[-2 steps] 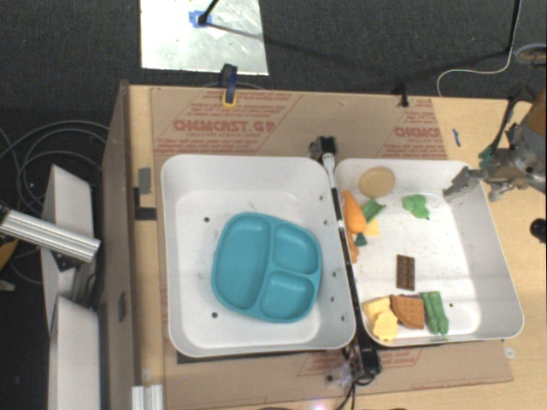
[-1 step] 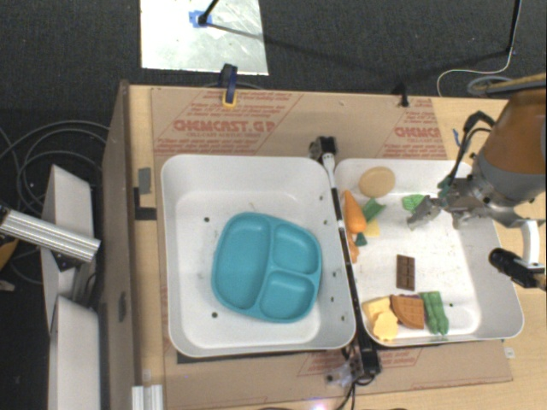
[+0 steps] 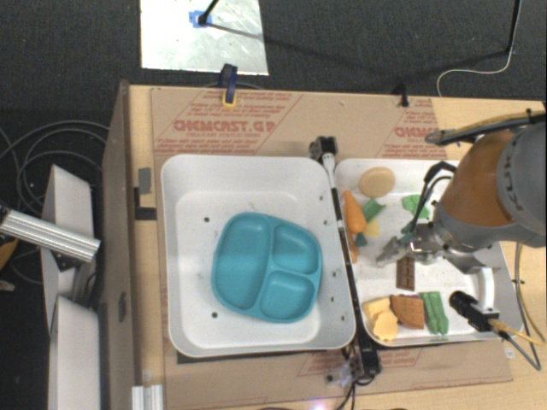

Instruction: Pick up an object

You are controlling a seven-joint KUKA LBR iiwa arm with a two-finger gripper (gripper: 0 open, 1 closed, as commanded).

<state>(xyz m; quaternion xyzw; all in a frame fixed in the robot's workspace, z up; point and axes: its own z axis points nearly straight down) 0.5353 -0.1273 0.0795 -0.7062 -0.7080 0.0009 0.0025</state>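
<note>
My gripper [image 3: 400,249] hangs low over the middle of the right bin [image 3: 479,167], on the grey arm with its orange band that comes in from the right. Just below it lies a dark brown bar [image 3: 406,272], very close to the gripper or touching it; I cannot see anything held. An orange carrot [image 3: 353,213] lies along the bin's left wall, with a tan rounded piece [image 3: 377,181] behind it. Small green pieces [image 3: 373,208] sit beside the carrot.
At the right bin's front edge lie a yellow piece [image 3: 382,319], a brown slice [image 3: 409,311] and a green stick [image 3: 435,312]. The left bin [image 3: 192,186] holds a blue divided plate [image 3: 267,266]. A ridge [image 3: 340,229] separates the bins.
</note>
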